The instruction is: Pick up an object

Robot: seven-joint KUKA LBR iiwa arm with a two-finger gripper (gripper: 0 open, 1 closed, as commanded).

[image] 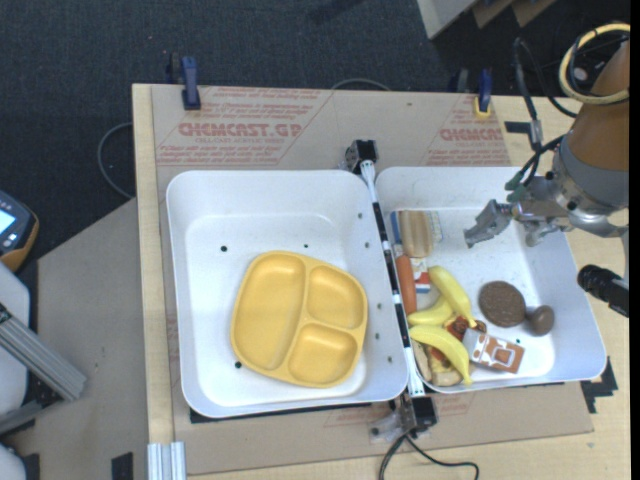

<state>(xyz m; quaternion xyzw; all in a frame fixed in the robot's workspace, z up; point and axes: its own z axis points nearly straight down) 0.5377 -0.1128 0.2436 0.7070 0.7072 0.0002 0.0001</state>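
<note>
End effector (490, 223) — finger state cannot be told — over right bin (560, 368) | bananas (445, 318) lie below-left of it, beside the bin's left wall | long axis running top-to-bottom

- Two shallow white bins: the left bin (200, 208) and the right bin (560, 358).
- One yellow tray (298, 317) with three compartments.
- Two or three bananas in one bunch (445, 318); the exact number is hard to tell.
- One brown round cookie-like disc (502, 304).
- One small brown lump (540, 319).
- One orange stick like a carrot (405, 280).
- One bread-like piece (419, 234).
- One small red-and-white packet (497, 352).
- Two blue clamps: (188, 80) and (483, 93).
</note>
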